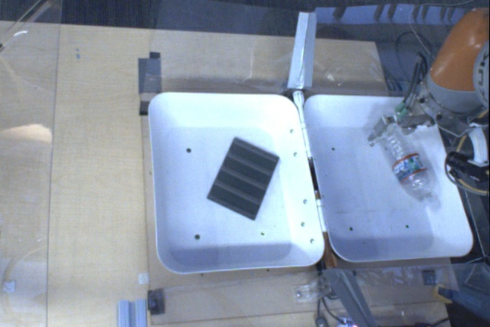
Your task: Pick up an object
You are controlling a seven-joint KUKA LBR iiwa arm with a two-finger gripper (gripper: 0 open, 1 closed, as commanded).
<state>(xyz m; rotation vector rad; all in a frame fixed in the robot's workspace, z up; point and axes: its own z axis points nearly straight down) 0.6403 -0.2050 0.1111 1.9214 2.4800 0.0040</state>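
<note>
A: Objects, counted: two. One clear plastic bottle (406, 165) in the right bin (360, 233), lying on its side near that bin's far right corner, label band partway down its length. One dark ribbed rectangular block (243, 178) in the left bin (176, 241), flat, turned at an angle, about mid-bin.

B: Bins?

A: Two, white, shallow, side by side on the desk (84, 165), inner rims touching or nearly so. Small dark holes dot both floors.

B: Arm?

A: One. Grey body with the orange band (458, 57), entering over the right bin's far right corner. Gripper (392, 126) sits at the upper end of the bottle, metal fingers close to the cap end.

B: Holding it?

A: Cannot tell. The fingers and the clear plastic blur together; how wide the gripper stands is not readable, nor whether it touches the bottle. Bottle looks to rest on the bin floor.

B: Anything else?

A: One grey upright post (302, 50) at the far edge, between the bins.
</note>
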